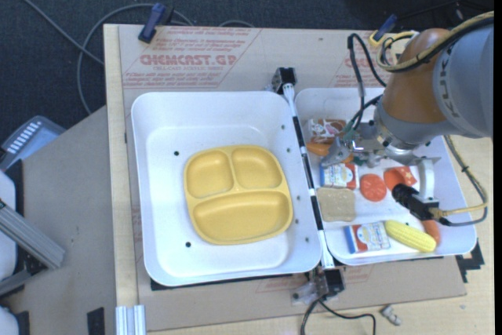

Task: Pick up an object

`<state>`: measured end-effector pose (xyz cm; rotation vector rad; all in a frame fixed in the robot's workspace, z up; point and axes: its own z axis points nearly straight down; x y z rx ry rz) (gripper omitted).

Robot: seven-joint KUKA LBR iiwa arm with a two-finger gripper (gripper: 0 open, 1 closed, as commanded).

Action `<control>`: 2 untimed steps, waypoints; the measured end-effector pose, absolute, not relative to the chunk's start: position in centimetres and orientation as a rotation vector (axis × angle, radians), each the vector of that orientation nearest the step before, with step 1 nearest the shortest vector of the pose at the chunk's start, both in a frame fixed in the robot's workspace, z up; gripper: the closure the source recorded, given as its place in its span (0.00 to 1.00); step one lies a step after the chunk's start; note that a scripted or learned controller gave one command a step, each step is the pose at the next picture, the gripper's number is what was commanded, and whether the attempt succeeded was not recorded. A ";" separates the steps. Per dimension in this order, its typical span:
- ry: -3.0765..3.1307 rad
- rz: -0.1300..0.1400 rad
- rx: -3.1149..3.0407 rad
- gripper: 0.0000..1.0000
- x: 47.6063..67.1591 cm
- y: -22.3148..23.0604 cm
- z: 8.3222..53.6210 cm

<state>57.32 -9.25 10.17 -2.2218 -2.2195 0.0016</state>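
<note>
The right bin (333, 97) holds several toy foods. Among them are a yellow corn cob (410, 234), a tan bread slice (336, 205), a red round slice (372, 187), a blue-and-white carton (369, 238) and a small blue-and-white packet (336, 176). An orange piece (318, 146) and a red-and-white packet (323, 127) lie near the bin's far left. My gripper (351, 151) hangs low over the bin's middle, just above the small packet and right of the orange piece. Nothing visibly hangs from it. The arm hides the bin's far right part.
The left bin (157, 169) holds a yellow divided plate (235, 192). A ridge with clamps (302, 161) separates the two bins. A small orange piece (431, 230) lies beside the corn, near the right bin's front rim.
</note>
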 end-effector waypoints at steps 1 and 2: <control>-2.222 0.001 -2.222 0.00 62.2 -12.4 8.5; -2.222 0.002 -2.219 0.00 64.6 -10.1 8.4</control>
